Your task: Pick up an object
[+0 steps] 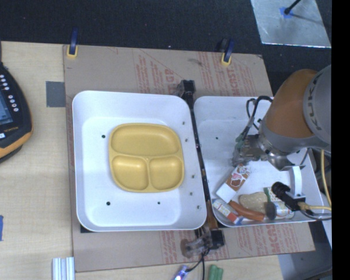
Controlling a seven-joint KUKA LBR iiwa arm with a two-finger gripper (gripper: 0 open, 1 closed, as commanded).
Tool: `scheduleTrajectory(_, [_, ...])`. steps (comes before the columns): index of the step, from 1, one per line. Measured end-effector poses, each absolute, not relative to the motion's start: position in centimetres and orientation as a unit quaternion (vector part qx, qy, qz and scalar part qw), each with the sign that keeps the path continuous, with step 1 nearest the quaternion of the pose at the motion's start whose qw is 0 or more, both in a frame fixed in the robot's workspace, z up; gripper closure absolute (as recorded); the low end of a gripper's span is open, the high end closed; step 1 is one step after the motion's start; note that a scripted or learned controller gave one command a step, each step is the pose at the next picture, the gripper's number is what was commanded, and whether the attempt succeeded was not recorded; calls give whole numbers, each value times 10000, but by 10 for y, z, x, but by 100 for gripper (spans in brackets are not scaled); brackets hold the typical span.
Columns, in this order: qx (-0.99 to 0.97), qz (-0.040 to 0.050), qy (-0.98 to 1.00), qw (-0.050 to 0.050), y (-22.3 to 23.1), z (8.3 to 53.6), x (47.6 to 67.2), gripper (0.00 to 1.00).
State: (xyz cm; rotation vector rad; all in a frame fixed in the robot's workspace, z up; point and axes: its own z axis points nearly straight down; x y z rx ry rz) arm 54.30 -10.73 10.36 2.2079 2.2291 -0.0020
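The right bin [221, 121] holds a cluster of small things along its near edge. Among them are a white and brown packet [235, 181], a red-orange stick-shaped thing [247, 211], a beige lump [252, 199] and a small tube with a red and blue end [224, 208]. My gripper [244, 151] hangs low in the middle of this bin, just beyond the packet's far end. The orange-banded wrist [289, 107] rises to its right. Nothing shows as held.
The left bin [87, 156] carries a yellow three-compartment plate [146, 156]. A teach pendant [3, 112] lies on the bench at the far left. Clamps [226, 51] pin the cardboard sheet at the back.
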Motion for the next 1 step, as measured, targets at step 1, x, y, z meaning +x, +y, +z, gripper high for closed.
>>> scheduleTrajectory(1, [7037,-7,7105,20,-107,104,543,0])
